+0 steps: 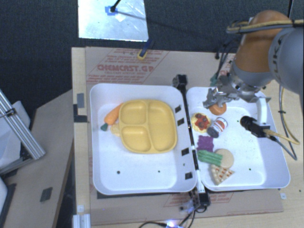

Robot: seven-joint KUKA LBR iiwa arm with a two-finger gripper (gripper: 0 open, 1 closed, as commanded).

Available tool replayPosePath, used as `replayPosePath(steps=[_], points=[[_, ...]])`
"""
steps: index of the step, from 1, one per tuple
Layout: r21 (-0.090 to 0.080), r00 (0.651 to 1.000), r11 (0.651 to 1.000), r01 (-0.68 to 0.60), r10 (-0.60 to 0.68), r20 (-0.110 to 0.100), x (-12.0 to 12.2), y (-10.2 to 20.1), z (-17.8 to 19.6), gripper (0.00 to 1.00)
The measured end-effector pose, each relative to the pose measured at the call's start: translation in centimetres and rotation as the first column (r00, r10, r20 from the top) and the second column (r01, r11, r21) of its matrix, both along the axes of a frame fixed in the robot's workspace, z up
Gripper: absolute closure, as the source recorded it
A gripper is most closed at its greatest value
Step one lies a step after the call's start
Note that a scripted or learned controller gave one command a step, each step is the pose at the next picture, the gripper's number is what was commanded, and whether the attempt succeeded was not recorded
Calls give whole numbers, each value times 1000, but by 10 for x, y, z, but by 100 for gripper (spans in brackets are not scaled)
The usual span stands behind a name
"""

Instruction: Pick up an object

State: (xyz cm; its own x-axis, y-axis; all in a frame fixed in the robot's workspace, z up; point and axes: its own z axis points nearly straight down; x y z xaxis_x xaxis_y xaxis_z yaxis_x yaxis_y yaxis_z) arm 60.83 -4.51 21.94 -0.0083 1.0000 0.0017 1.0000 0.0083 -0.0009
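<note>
Your gripper is over the right bin, near its back wall. You cannot tell how far it is open, or if it has hold of anything. An orange round toy sits right under it, touching it or almost. Just in front of that you see a little pizza and a small can side by side, then a purple piece, a green piece, a tan cookie and a waffle wedge. In the left bin a yellow plate lies beside a carrot.
</note>
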Motion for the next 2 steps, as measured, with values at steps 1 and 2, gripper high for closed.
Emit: replayPosePath(steps=[1,2], points=[[1,1000,1000,0,0,0,-32,45,13,100],[0,1000,1000,1,-1,-1,-57,85,-1,100]])
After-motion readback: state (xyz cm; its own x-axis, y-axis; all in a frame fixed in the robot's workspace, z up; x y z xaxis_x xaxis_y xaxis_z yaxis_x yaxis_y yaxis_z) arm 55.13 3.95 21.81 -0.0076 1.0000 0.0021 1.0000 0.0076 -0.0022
